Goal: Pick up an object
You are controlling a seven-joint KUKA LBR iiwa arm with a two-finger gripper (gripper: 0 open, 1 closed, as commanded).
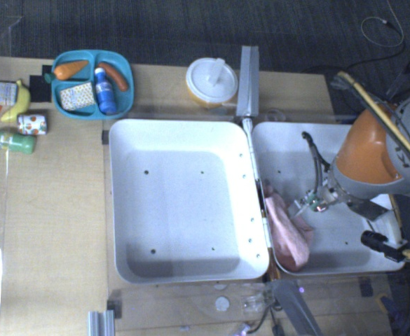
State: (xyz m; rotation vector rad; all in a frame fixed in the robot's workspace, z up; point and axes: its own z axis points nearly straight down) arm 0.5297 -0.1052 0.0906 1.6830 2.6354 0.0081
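the gripper sits low in the right bin, its tip just beside the pink cloth; whether the fingers are apart or together i cannot tell. the cloth lies bunched against the bin's left wall, lower centre-right of the frame. the arm leans in from the right edge, orange band up. the left bin offers wide open floor.

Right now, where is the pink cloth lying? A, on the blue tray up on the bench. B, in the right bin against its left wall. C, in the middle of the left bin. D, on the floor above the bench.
B: the pink cloth lies bunched in the right bin, along its left wall, beside the gripper.
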